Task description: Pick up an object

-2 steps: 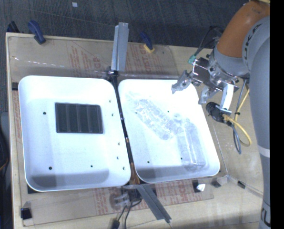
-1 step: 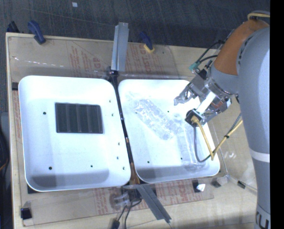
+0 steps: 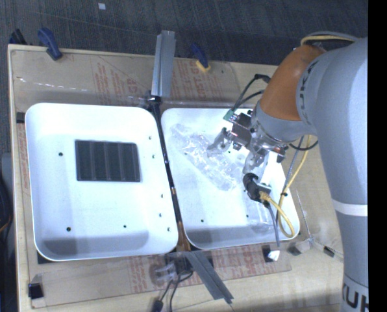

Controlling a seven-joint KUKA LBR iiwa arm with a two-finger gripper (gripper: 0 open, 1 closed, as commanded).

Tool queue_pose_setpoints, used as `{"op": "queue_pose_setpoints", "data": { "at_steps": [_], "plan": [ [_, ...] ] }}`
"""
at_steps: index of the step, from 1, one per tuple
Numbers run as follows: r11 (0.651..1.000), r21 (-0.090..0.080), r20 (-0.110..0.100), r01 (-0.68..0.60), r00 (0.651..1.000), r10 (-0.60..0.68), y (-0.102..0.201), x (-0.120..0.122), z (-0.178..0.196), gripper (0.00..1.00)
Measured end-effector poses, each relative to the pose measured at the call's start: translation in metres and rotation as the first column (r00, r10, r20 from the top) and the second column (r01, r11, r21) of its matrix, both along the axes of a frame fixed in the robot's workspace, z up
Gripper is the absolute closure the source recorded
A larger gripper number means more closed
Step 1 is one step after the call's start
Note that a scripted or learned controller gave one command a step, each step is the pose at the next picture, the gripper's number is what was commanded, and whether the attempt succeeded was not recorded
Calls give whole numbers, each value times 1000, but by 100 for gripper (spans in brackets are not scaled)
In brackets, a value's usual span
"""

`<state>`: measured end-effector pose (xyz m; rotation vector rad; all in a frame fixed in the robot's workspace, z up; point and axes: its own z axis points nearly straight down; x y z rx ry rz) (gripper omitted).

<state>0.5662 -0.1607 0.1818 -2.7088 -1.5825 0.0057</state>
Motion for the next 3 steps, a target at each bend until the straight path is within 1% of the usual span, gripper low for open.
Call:
{"op": "queue_pose_setpoints", "data": {
  "at_steps": [1, 2, 3],
  "plan": [
    [1000, -1, 3, 1, 1000, -1, -34, 2, 84, 0],
    [933, -1, -2, 360, 933, -360, -32, -44, 44, 0],
    [698, -4, -3, 716, 698, -716, 7, -81, -25, 0]
  ]
}}
